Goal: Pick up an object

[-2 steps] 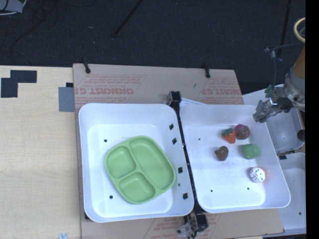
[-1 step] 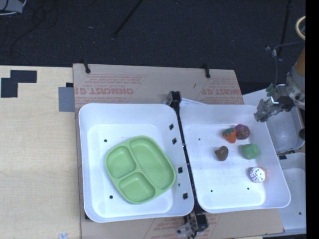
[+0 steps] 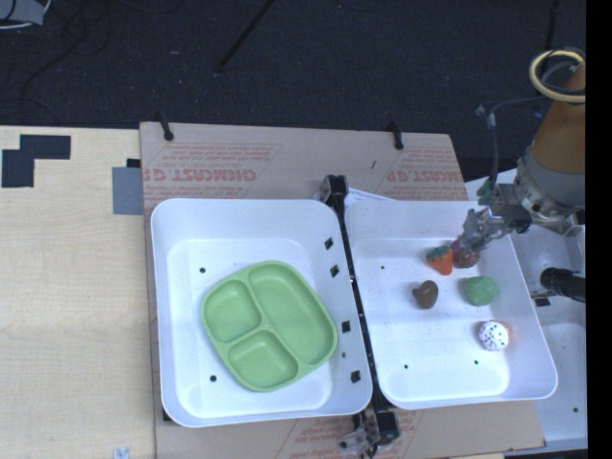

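Gripper [image 3: 470, 247] down in right bin [image 3: 535, 371], finger state unclear; orange object [image 3: 440, 260] touching just left of it, green lump [image 3: 480, 290] just below, brown piece [image 3: 425, 295] lower-left.

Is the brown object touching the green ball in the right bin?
Apart. The camera view shows the brown object and the green ball with a plain strip of white bin floor between them.

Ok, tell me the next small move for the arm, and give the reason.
Probably a short descent straight down. The gripper sits low in the right white bin, right at the small orange object. The brown rounded lump and green soft lump lie apart, nearer the camera, so nothing crowds that target.
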`<state>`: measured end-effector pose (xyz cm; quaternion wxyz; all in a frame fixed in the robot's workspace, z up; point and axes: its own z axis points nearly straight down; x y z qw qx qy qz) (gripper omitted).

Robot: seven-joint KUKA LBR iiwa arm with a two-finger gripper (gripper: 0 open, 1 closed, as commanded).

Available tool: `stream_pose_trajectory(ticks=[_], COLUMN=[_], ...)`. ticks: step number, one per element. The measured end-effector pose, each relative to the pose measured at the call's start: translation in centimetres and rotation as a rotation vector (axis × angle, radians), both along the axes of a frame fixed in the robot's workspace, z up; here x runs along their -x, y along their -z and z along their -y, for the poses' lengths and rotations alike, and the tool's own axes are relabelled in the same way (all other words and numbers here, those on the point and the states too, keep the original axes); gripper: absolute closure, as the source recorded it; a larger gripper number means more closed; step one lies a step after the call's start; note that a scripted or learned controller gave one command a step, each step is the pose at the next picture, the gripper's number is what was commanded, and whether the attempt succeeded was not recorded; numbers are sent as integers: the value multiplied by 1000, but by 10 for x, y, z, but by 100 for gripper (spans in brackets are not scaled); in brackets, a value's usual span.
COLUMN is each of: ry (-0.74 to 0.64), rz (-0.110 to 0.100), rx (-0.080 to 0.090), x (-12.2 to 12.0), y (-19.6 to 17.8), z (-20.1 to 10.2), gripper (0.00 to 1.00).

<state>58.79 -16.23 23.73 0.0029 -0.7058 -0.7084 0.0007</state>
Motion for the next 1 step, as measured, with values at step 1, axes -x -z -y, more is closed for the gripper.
stream_pose_trajectory(ticks=[1], ry=[0], rz=[-1], rx=[0], x=[19], y=[13], z=[-52], gripper=[100])
